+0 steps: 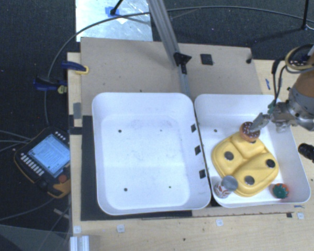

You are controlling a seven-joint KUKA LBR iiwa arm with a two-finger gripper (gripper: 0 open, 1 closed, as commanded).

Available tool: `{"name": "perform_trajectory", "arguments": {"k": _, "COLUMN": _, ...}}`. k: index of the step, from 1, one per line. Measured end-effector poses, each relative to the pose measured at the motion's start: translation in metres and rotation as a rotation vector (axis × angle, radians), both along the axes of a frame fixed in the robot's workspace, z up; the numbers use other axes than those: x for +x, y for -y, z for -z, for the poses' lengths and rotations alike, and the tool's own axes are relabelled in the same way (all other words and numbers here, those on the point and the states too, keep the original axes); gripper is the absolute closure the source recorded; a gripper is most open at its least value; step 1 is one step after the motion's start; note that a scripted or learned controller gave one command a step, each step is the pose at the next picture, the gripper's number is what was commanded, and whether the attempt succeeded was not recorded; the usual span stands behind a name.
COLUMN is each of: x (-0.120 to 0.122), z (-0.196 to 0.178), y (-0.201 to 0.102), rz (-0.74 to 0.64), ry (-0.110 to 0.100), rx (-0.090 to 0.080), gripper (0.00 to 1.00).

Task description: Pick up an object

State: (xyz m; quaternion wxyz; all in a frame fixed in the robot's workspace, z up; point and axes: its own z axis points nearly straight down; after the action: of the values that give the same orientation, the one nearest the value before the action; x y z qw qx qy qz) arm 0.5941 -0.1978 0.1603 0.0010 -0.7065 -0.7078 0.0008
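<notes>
Right bin, landmark: yellow lumpy object with dark spots at its middle. Green-orange ball in near right corner of that bin. Small silver-red object touching yellow object's near left edge. Brown round piece at its far edge, under gripper; fingers' state unclear. Left bin just beside. No legible writing.

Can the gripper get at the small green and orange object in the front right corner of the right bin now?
Probably yes. The green and orange object lies uncovered beside the yellow block, but close to the bin's corner wall, which may crowd the gripper.
</notes>
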Motion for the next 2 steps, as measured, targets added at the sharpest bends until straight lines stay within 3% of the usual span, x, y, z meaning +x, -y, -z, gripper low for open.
{"name": "perform_trajectory", "arguments": {"k": 1, "x": -0.0016, "z": 0.0373, "y": -0.0047, "rz": -0.003, "ry": 0.014, "rx": -0.002, "gripper": 0.00}}
{"name": "perform_trajectory", "arguments": {"k": 2, "x": 0.0018, "z": 0.0431, "y": -0.0045, "rz": -0.001, "ry": 0.022, "rx": -0.003, "gripper": 0.00}}
